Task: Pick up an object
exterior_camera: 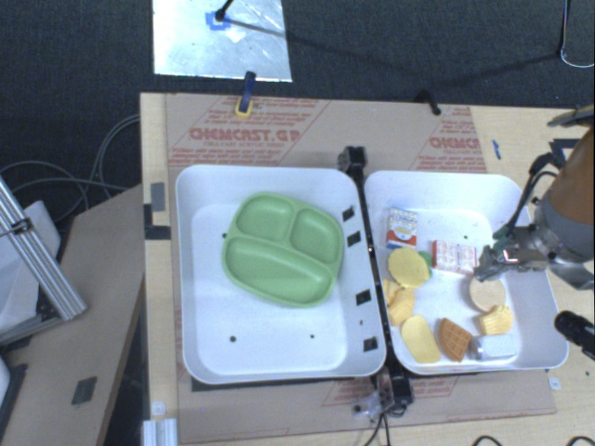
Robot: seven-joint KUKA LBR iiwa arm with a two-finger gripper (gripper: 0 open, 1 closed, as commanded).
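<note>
Round cracker [487,295] beneath end effector [490,266]

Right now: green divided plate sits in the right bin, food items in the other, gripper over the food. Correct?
Not quite. The green divided plate sits in the left bin, as the camera view shows. The food items are in the right bin, and the gripper is over them.

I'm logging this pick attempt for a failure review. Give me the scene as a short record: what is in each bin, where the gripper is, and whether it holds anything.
left bin: green divided plate
right bin: small toy foods, among them a yellow round piece, a brown waffle-like piece, a pale round disc, two small printed packets
gripper: over the right bin, just above the pale disc
holding: nothing seen between the fingers
</note>
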